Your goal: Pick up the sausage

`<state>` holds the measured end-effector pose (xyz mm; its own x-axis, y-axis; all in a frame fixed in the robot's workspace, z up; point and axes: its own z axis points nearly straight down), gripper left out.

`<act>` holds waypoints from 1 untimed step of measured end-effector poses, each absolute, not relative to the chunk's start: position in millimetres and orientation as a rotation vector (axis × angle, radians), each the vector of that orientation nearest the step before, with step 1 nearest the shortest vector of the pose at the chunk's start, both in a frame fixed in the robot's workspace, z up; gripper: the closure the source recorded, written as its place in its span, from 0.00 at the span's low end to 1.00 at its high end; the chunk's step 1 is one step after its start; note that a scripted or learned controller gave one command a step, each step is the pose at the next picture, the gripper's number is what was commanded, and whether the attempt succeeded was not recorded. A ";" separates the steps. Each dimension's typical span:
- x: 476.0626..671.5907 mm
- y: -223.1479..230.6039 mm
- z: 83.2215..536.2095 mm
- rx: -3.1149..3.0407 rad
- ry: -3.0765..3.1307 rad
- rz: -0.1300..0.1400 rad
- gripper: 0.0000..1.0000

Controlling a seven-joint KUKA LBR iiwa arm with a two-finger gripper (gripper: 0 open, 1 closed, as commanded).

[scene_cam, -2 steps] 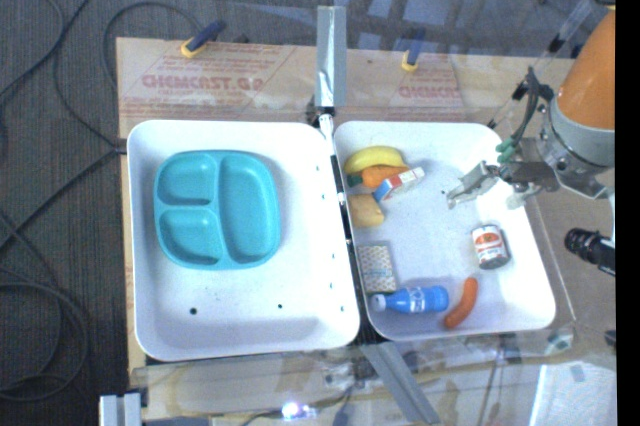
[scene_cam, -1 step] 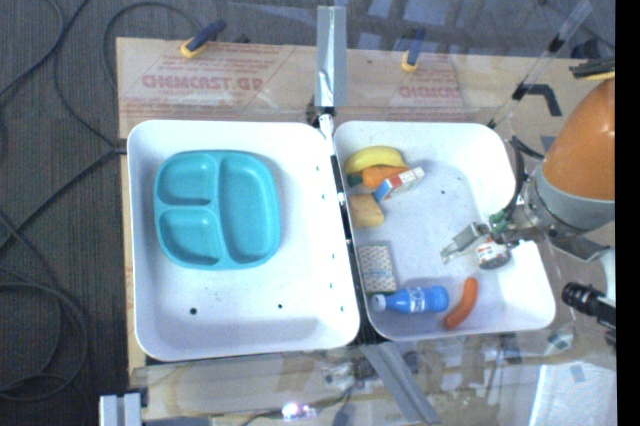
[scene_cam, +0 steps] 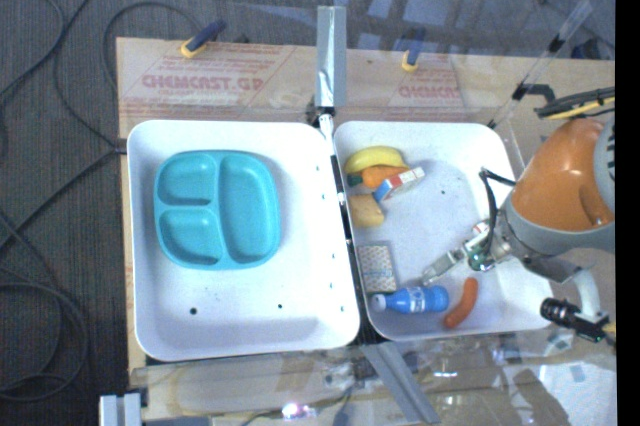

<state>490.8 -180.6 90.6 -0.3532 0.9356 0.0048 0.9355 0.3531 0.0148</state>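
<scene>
One fixed camera hangs above the bench (scene_cam: 150, 74) and looks down at a slant, its far edge toward the top of the view. It stands back enough to take in both white bins, the left bin (scene_cam: 300, 214) and the right bin (scene_cam: 450, 139), plus floor beyond; the arm (scene_cam: 565, 179) enters from the right

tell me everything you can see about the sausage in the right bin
The sausage is a small, smooth, orange-red link, plastic-looking like toy food, whole and slightly curved. It lies flat on the floor of the right bin, near its front edge, slanting from lower left to upper right. Its lower end sits just right of the blue bottle; whether they touch is unclear. The gripper hangs just above and left of its upper end, with nothing visibly gripped.
</scene>
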 end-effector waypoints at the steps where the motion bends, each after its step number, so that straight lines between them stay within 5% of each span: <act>1: 492.7 -185.4 90.1 1.813 2.572 0.037 0.00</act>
<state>492.7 -185.4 90.1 -0.3361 0.9416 0.0182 0.9418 0.3359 0.0157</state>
